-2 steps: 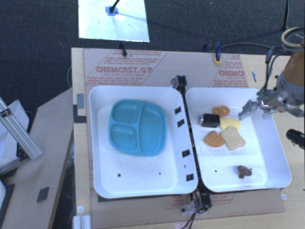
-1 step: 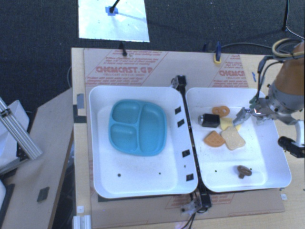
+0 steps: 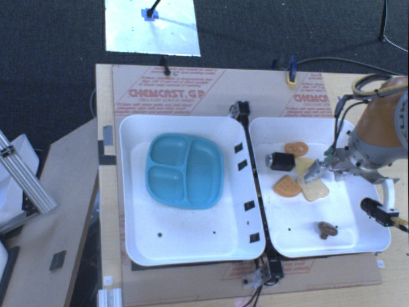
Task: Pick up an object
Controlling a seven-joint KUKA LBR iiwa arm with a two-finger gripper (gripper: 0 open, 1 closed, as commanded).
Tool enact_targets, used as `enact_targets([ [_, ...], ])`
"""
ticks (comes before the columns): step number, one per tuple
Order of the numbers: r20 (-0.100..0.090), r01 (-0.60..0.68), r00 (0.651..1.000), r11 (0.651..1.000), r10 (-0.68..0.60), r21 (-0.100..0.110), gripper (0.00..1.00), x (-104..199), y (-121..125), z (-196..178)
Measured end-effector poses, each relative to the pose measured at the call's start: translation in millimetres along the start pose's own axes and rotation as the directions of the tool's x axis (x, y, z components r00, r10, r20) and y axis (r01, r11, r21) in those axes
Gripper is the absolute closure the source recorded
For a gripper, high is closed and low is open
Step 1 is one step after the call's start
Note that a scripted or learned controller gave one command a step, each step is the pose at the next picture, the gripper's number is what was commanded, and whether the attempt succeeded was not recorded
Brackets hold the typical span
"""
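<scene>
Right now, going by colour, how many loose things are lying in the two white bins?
Blue: 1, the blue sectioned plastic plate in the left bin.
Orange: 2, the orange pretzel-shaped piece and the orange waffle-like piece.
Pale yellow or cream: 2, the yellow block and the cream toast-shaped piece.
Black: 1, the black cylinder.
Brown: 1, the small brown lump.
Total: 7.

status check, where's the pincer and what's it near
Pincer low in right bin, among the toy food. Tip at pale toast piece, orange waffle beside it. Grasp unconfirmed. Black cylinder and pretzel crowd close.
</scene>
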State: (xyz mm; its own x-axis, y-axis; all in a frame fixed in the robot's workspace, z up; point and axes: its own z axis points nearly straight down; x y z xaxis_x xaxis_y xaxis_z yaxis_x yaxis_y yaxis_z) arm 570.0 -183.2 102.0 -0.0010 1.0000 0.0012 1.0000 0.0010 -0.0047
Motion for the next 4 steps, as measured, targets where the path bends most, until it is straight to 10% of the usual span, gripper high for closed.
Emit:
enact_targets([
  [1, 0.001, 0.001, 1.0, 1.0, -0.001, -0.009, 0.0, -1.1, 3.2, 12.5],
  [2, 0.004, 0.003, 1.0, 1.0, -0.002, -0.022, 1.0, -0.6, 7.0, -0.1],
  [4, 0.003, 0.002, 1.0, 1.0, -0.002, -0.01, 1.0, -4.5, 6.7, -92.4],
])
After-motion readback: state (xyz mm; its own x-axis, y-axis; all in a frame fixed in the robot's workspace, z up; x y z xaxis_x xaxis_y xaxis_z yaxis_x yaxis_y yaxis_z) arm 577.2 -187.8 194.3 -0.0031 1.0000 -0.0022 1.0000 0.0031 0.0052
